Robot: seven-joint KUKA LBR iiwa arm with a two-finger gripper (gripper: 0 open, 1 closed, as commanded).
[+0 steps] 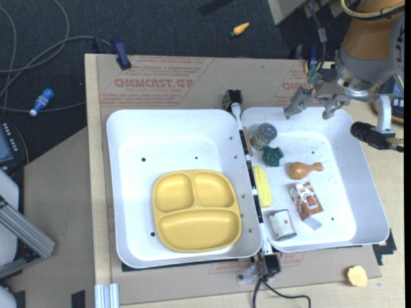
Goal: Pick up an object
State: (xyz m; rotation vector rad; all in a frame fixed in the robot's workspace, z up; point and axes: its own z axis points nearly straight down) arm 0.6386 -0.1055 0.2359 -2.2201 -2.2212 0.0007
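Camera view looks down on my gripper (313,105), which hangs over the far rim of the right bin (359,191), its two fingers spread wide apart with nothing between them. My arm rises from it toward the upper right, orange band above the wrist.

Taking the right bin as landmark: the corn cob (261,185) lies along its left wall, long axis running near to far. The chicken drumstick (304,169) sits near its middle, thin end pointing right. The green toy (273,155) and a round can (264,133) lie toward the far left corner. A red-and-white packet (306,203) and a small box (281,224) lie nearer the front.

The yellow divided plate (196,210) is in the left bin (128,172).
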